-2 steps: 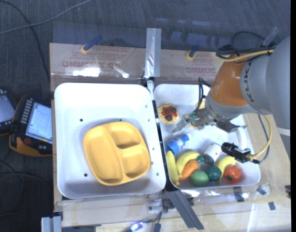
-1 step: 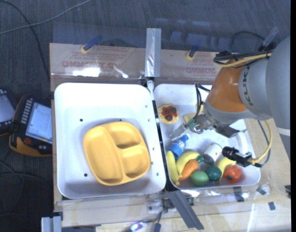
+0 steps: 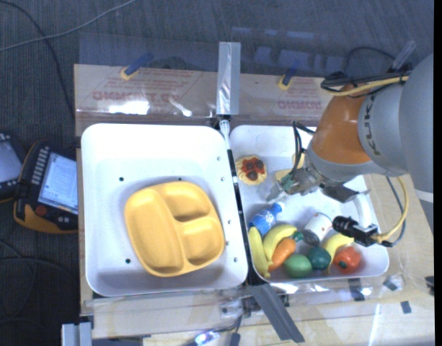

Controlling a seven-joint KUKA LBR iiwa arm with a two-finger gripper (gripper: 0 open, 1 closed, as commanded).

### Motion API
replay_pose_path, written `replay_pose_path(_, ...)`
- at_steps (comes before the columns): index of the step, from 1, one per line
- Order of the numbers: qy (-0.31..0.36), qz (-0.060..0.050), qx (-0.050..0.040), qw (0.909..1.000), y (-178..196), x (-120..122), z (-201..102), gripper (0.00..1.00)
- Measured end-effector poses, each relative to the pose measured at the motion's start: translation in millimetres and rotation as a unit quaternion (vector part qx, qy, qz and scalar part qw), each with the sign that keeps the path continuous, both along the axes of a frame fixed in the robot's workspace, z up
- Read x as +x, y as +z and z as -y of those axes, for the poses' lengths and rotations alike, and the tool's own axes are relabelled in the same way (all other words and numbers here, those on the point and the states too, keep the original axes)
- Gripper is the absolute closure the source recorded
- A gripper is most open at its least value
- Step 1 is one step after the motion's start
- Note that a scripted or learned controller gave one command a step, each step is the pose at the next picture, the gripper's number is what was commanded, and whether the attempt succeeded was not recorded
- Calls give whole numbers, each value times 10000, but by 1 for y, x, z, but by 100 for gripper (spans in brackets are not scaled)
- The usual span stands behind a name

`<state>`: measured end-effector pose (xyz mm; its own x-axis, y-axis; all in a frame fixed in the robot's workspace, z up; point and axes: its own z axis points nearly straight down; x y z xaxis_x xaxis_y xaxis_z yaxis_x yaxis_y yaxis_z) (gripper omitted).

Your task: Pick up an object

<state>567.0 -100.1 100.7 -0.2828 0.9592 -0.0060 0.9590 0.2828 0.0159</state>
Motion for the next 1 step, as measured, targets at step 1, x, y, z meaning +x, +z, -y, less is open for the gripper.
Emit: replay_pose_path(1,-1428,-90,7,9897,82,-3,-11,100)
